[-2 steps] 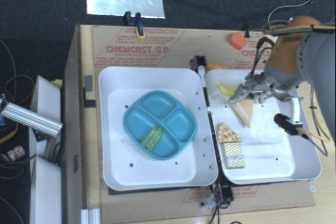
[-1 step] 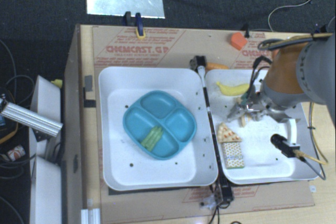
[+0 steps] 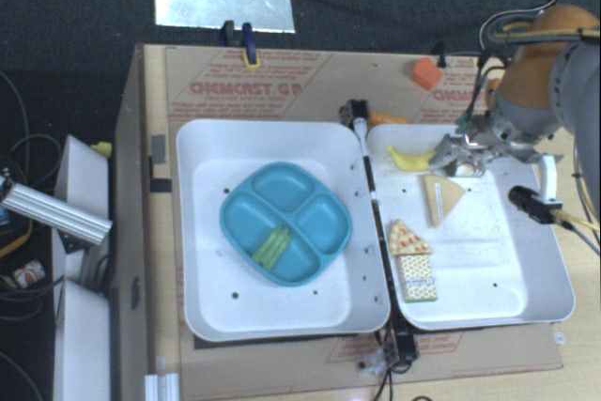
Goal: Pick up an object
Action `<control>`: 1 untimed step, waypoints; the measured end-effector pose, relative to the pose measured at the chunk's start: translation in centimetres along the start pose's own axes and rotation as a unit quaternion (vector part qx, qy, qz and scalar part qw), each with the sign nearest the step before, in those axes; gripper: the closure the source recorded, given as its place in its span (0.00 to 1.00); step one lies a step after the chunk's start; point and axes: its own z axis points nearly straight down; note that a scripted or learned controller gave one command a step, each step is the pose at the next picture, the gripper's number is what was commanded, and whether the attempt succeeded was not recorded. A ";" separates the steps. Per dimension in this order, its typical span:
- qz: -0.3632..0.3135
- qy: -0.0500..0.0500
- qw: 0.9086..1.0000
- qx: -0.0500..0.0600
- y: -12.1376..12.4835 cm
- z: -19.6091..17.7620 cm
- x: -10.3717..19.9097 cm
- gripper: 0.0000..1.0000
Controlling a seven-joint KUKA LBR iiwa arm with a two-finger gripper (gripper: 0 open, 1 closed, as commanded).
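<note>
Camera view, from above the bench: my grey arm with its orange band (image 3: 540, 52) reached in from the right and set my two-finger gripper (image 3: 457, 160) low over the far end of the right-hand shallow white bin (image 3: 549, 282). Whether that gripper was released or clenched could not be told at this slant. Just left of it lay a yellow banana-shaped toy (image 3: 406, 159), close against the metal; contact could not be confirmed. A tan wedge-shaped piece (image 3: 441, 198) sat just in front of the gripper, apart from it. Nearer the camera, beside the divider, lay a pizza-slice toy (image 3: 407, 239) touching a small patterned rectangular packet (image 3: 417, 277). The left-hand white bin (image 3: 202, 202) carried a blue four-compartment plastic plate (image 3: 285, 222), with a pale green strip (image 3: 272, 246) lying in its nearest compartment. An orange block (image 3: 425, 73) rested on the board behind the bins.
</note>
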 end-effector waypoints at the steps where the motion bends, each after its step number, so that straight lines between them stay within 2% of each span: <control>1: 0.003 -0.002 1.000 0.005 1.4 1.9 -0.9 0.00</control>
